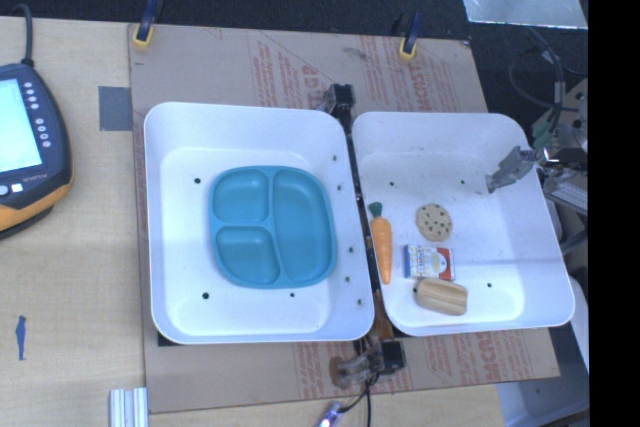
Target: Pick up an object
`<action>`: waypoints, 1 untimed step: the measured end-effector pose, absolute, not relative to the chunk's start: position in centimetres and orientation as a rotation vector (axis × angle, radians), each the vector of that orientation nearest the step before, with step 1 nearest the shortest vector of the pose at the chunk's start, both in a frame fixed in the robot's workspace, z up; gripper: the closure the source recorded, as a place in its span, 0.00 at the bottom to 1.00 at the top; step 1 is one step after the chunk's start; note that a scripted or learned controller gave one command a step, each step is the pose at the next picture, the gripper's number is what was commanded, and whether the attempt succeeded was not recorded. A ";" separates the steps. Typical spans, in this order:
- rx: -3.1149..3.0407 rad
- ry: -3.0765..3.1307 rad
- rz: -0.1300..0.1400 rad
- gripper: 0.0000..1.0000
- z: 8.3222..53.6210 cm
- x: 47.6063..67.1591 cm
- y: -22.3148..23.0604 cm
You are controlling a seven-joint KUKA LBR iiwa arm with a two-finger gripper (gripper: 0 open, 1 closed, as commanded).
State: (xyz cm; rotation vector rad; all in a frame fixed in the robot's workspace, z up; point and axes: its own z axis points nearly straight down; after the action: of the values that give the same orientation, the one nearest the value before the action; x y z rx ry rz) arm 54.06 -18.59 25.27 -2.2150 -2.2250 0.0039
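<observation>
So far nothing is seen to be lifted: the hand (505, 172) is placed at the right edge of the right bin (500, 140), over its upper right corner, and no object is seen in it. Whether it is spread or closed cannot be told at this size.

All candidate objects lie in the lower left part of the right bin, well apart from the hand. Four are counted there: one carrot (381, 248) lying lengthwise against the bin's left wall, one round speckled cookie (433, 221) just right of it, one small red and white packet (429, 263) below the cookie, and one tan block (442, 296), like a piece of bread or wood, touching or just below the packet.

Two white bins are counted on the bench (70, 265). The left bin (170, 140) holds one blue divided plate (272, 226) with three compartments.

By this judgement the whole task is left: the approach to an object, the grasp and the lift.
</observation>
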 end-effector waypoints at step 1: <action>-2.212 -2.225 0.007 0.00 11.2 55.0 -13.3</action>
State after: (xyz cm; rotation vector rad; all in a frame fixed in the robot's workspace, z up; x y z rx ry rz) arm 55.02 -13.33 11.16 -2.2119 -2.2249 0.0067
